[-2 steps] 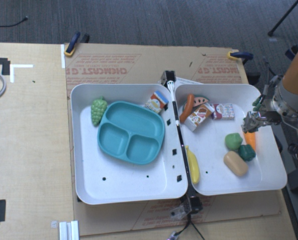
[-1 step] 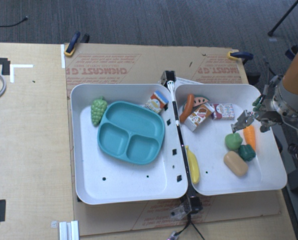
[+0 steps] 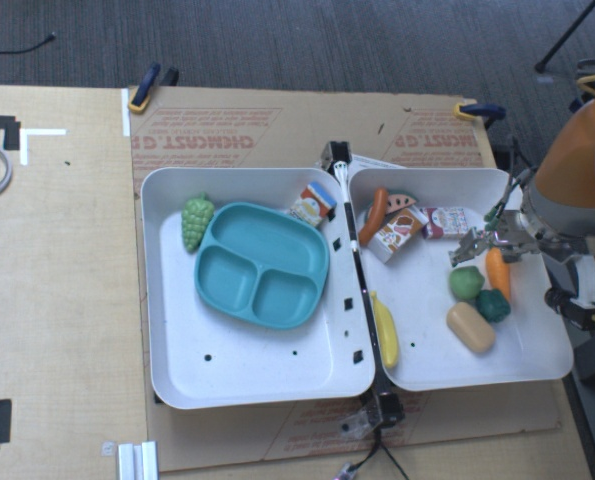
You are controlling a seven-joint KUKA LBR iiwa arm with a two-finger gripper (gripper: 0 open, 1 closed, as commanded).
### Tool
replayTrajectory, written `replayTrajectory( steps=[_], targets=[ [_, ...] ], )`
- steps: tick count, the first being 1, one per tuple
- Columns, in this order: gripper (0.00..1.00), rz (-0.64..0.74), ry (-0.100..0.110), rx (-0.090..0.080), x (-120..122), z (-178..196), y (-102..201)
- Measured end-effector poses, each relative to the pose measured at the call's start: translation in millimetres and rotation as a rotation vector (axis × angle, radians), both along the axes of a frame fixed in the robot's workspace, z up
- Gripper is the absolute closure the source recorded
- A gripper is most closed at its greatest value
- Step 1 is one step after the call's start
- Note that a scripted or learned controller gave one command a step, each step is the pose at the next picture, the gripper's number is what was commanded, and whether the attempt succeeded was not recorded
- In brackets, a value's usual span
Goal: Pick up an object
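Note:
My gripper (image 3: 480, 244) hangs over the right side of the right bin (image 3: 537, 363), with the arm coming in from the right. An orange carrot (image 3: 498, 274) lies just below and right of it, close to or touching the gripper. Just beneath the gripper sits a green round fruit (image 3: 466, 283), with a dark teal piece (image 3: 494, 305) and a tan potato-like piece (image 3: 471, 328) in front of it. Nothing clearly shows held in the gripper.
The right bin also holds a pink-and-white box (image 3: 447, 221), a brown carton (image 3: 397, 234), a red sausage (image 3: 376, 213), a watermelon slice (image 3: 404, 202) and a banana (image 3: 386, 335). In the left bin (image 3: 177, 368) lie a teal divided plate (image 3: 262, 266), green grapes (image 3: 197, 222) and a small carton (image 3: 312, 206).

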State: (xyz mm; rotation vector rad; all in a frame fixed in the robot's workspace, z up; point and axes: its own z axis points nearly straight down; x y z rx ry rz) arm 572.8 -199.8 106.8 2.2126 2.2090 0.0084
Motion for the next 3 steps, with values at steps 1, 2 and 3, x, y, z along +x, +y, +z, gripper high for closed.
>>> replayTrajectory(
  steps=[1, 2, 3],
  targets=[
    [1.00, 0.000, -0.001, 0.000, 0.4, 9.6, 0.2],
    [0.00, -0.001, -0.001, 0.001, 0.8, 10.1, 0.4],
    [0.00, 0.001, -0.005, 0.000, -14.5, -7.5, -2.8]
  ],
)
